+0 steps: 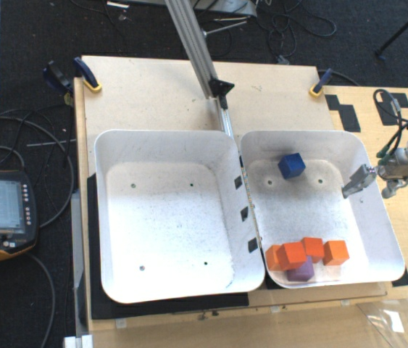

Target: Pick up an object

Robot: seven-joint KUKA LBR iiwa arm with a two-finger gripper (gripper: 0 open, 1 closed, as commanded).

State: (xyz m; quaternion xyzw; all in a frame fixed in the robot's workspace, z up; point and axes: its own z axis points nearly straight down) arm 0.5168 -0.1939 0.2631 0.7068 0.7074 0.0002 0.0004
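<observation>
- The blue block [291, 165] sits alone near the top of the right bin [377, 227], toward the right side of the frame.
- It looks small, hard and light, so it should lift easily. Its flat sides look like the best place to pinch it.
- At the bottom of the same bin sit three orange blocks [305, 252] and a purple block [301, 270], packed close together. They look harder to grab one at a time.
- The fingers [377, 181] hang over the right rim of that bin. They look spread apart, with nothing between them.
- The left bin [109, 194] sits beside it on the desk [160, 93].
</observation>
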